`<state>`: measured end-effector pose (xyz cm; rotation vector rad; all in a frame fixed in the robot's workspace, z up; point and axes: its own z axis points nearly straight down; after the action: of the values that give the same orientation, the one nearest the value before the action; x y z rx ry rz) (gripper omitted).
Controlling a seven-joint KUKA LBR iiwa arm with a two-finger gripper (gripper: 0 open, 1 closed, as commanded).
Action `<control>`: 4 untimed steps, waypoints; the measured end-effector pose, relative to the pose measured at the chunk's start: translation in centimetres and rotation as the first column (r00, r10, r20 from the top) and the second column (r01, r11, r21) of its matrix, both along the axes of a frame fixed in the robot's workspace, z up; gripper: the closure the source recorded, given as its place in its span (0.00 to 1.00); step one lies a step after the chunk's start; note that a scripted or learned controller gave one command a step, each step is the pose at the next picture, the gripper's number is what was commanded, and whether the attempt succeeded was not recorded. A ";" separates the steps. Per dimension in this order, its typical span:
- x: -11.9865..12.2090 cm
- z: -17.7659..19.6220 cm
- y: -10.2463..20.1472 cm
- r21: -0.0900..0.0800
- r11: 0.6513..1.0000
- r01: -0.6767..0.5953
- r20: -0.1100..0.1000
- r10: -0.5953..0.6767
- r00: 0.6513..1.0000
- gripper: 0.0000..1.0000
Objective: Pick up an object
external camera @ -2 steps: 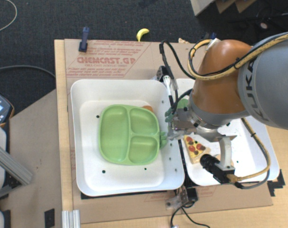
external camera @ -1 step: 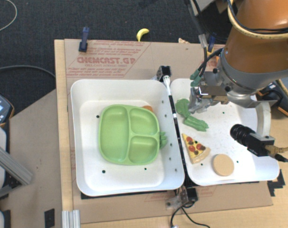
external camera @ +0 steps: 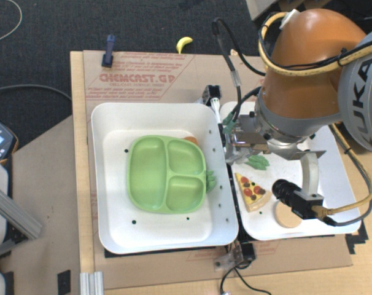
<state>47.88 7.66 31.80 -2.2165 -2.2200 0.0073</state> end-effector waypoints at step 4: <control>-0.2 -7.2 5.3 -0.006 1.000 0.008 -0.010 -0.008 1.000 1.00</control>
<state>47.73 12.96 24.62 -2.2236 -2.2086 0.0248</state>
